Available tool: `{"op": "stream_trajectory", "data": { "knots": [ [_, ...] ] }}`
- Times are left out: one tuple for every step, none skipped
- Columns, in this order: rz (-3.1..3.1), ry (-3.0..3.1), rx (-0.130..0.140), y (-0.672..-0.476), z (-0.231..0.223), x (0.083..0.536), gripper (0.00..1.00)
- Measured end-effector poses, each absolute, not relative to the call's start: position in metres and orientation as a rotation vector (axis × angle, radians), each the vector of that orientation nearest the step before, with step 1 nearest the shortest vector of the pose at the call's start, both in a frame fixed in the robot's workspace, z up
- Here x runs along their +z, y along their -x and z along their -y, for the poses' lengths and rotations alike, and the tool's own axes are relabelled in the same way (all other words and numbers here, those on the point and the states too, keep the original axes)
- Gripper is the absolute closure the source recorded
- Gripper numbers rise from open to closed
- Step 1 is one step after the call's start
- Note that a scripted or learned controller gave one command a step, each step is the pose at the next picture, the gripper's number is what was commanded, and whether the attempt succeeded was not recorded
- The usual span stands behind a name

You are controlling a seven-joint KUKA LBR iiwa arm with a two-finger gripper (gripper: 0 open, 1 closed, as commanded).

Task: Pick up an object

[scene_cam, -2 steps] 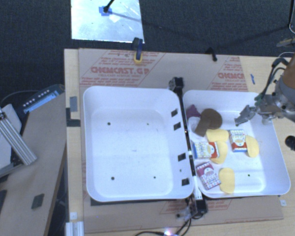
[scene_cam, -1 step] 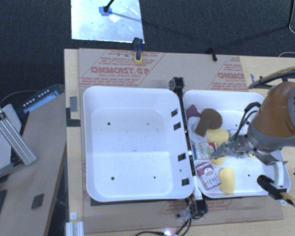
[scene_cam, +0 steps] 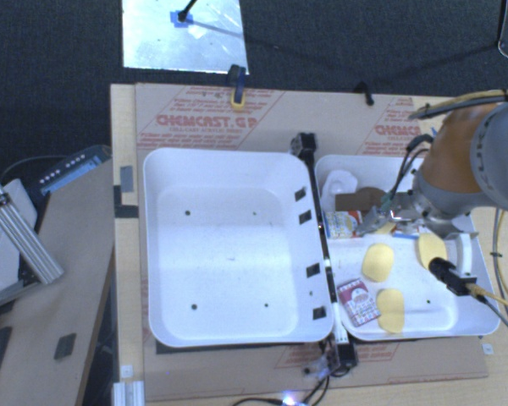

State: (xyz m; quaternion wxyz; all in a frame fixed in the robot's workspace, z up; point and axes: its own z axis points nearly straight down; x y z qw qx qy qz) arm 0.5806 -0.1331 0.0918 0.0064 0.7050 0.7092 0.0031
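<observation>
The fingers (scene_cam: 375, 221) sat low in the right bin (scene_cam: 436, 301), near its middle and towards its far side. Seen from above, they merged with the grey metal around them, so whether they were open or closed could not be told, and nothing could be seen between them.

Just to their left lay a colourful packet (scene_cam: 339, 224), against the bin's left wall. A brown piece (scene_cam: 361, 200) rested just beyond them, and a white object (scene_cam: 339, 181) lay further back in the far left corner.

On the near side, a yellow object (scene_cam: 377, 262) lay close below the fingers. A second yellow piece (scene_cam: 430, 249) lay to its right, partly under the wrist. A third yellow piece (scene_cam: 391, 309) lay by the front wall, touching or just beside a red and white packet (scene_cam: 357, 301).

The arm (scene_cam: 501, 161) came in from the right, its orange band (scene_cam: 454, 155) above the bin's far right part.

The left bin (scene_cam: 229, 252) stood alongside, the two bins meeting wall to wall. Both rested on a printed board (scene_cam: 205, 118) laid over the counter (scene_cam: 123, 134).
</observation>
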Motion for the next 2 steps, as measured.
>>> {"op": "stream_trajectory", "data": {
  "knots": [
    [-2.206,-2.212,-0.012,-0.612,0.100,0.092,0.00],
    [-2.209,-2.207,0.021,-0.579,0.123,0.092,0.00]
  ]
}}
